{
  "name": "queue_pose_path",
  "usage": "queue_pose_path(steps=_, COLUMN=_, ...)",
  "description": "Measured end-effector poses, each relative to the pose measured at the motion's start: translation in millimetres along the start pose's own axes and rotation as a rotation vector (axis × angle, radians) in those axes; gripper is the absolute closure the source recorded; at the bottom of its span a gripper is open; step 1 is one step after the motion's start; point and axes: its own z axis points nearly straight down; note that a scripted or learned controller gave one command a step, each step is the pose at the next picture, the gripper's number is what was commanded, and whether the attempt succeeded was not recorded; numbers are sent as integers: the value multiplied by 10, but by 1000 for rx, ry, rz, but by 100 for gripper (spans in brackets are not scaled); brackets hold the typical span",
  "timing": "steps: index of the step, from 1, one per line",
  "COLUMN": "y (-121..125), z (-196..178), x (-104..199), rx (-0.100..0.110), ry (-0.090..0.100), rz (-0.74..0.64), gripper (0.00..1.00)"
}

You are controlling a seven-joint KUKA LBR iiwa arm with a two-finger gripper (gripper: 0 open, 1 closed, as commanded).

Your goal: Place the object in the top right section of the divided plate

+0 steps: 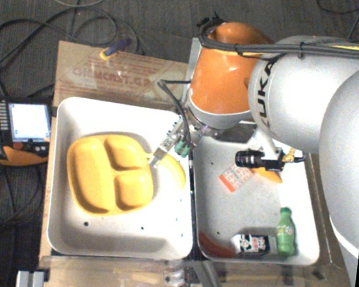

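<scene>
Divided plate (pixel 111 175): smooth yellow plastic, rounded, three hollows, lay in left white bin (pixel 72 237). Arm reached over bins' divider, gripper (pixel 166 146) slanted down at plate's upper right edge. Grip state: could not tell. Green plastic bottle (pixel 286 232) lay in right bin (pixel 312 209).

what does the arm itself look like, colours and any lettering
The arm is bulky, rounded and pale grey, with a glossy orange band above the wrist. Black KUKA lettering runs along the grey shell. Dark cables cross over the orange band.
</scene>
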Motion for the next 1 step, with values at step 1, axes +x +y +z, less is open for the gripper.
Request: queue_pose_path(steps=1, y=124, z=299, x=-191, rx=0, ry=0, rz=90, gripper=100)
